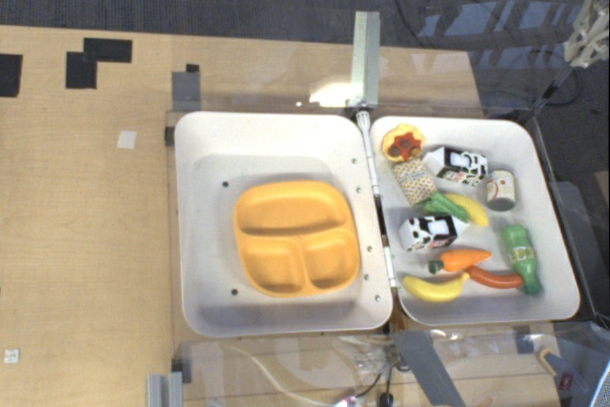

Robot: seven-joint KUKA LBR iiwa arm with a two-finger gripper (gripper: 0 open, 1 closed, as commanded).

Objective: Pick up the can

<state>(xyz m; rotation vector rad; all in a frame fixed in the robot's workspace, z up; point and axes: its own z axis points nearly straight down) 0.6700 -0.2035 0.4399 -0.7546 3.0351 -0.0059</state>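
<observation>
Right bin (548, 205), far right: can (500, 190), on its side. Bottle (520, 256) nearer. Left bin (195, 234): yellow tray (295, 236). My jaws: state cannot be told.

An orange divided tray (294, 236) lies mid left bin (205, 300); in the right bin (558, 295), a green bottle (521, 257) sits at three o'clock; a banana (434, 287) at seven; a carrot (459, 258) just above it; a cow-patterned carton (461, 166) at twelve.
</observation>
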